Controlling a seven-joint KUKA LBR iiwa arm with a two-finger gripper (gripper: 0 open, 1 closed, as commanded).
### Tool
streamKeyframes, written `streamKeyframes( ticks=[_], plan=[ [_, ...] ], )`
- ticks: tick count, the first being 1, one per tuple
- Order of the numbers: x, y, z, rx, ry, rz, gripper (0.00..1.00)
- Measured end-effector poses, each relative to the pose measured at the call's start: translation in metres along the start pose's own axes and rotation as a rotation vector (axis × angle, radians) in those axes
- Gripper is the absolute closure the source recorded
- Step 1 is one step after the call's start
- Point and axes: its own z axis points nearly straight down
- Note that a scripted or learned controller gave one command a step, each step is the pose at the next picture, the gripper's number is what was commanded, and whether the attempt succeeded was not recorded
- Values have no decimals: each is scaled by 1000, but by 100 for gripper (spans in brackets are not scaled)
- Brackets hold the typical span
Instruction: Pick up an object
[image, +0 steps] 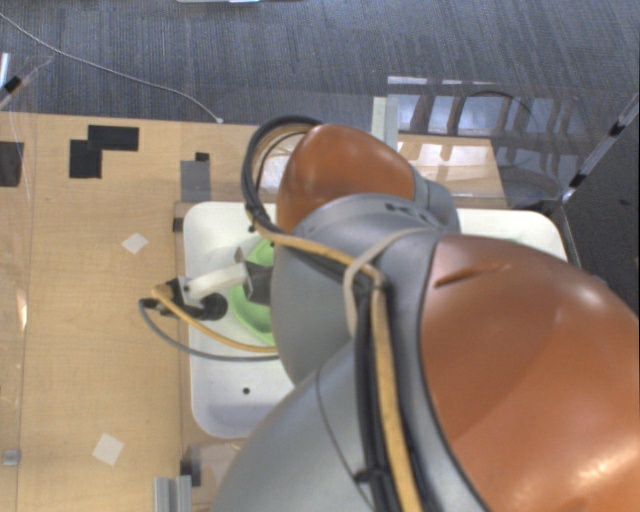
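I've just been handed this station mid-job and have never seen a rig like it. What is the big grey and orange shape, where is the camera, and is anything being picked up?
The big shape is the robot arm, grey with orange parts, seen very close because the single camera sits above the bench and looks down at a slant. The arm reaches in from the right and covers most of the white bins. Cables run along it and loop out over the wooden bench. In the left bin, a green object peeks out beside the arm. The arm's body hides the gripper, so I cannot tell whether anything is held.
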Motion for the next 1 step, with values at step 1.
streamKeyframes(
  ticks=[1],
  plan=[
    [0,0,20,0,-1,1,100]
  ],
)
